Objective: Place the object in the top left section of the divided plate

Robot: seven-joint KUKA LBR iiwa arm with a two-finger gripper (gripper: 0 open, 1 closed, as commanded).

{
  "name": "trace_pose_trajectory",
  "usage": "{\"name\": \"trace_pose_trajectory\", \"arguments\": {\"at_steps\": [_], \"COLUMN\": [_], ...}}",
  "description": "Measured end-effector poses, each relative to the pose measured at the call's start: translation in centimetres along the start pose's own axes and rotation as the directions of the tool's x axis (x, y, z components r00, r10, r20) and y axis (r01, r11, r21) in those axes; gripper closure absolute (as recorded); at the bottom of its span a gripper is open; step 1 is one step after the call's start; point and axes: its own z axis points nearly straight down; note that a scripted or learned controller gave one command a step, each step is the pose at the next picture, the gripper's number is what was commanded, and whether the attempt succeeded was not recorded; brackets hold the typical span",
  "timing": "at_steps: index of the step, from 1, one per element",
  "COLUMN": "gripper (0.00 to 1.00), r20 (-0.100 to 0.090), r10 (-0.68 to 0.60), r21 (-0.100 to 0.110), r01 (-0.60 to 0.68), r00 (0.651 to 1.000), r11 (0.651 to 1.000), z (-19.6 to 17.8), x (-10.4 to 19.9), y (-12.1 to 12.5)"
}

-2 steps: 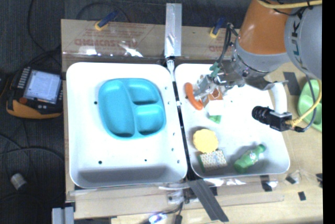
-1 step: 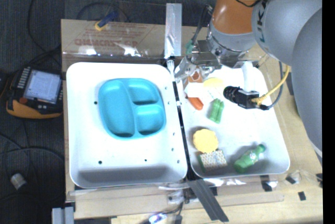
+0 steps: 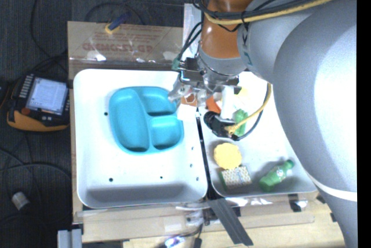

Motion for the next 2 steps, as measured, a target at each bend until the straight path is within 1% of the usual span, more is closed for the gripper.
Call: {"name": "trace_pose_trajectory", "arguments": {"at_steps": [1, 2], "gripper": [1.00, 0.00], "r20": [0.005, 0.005], "r10": [-0.145, -0.145], "r21": [-0.003, -0.004], "r01": [0.145, 0.145], "r00": [0.989, 0.989], "r11": [0.989, 0.989], "z": [0.10, 0.06], "x": [6.85, 6.87], "y": [3.97, 3.97]}}
